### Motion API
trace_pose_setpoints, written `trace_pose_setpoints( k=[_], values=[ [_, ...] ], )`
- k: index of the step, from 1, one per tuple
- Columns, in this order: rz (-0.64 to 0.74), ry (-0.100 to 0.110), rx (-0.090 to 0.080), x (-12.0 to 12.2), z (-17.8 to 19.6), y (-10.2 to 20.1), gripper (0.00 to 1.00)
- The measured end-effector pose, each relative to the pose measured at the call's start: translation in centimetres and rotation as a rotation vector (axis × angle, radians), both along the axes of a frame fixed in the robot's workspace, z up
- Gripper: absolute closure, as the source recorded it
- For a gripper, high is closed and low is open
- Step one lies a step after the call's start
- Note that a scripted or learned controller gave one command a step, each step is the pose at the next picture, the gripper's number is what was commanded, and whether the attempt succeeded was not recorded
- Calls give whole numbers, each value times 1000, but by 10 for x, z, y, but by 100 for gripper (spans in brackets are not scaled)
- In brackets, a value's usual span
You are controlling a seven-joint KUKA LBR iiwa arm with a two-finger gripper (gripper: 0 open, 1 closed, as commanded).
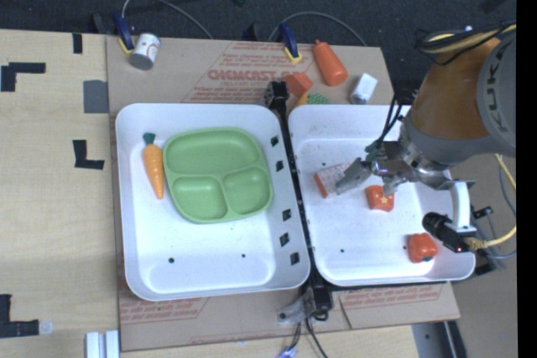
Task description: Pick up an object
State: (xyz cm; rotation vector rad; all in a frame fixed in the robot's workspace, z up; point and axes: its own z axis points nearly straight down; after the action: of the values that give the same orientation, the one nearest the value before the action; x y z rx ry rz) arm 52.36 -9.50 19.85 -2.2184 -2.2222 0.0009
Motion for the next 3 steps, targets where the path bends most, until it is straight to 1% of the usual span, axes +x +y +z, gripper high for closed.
trace_pose_setpoints(
  k=[1, 2, 3],
  values=[
    [-1, -1, 0, 32, -105, -14, 0],
    [0, -5, -1, 78, -112, -2, 0],
    [2, -3, -1, 78, -103, -2, 100]
  ],
)
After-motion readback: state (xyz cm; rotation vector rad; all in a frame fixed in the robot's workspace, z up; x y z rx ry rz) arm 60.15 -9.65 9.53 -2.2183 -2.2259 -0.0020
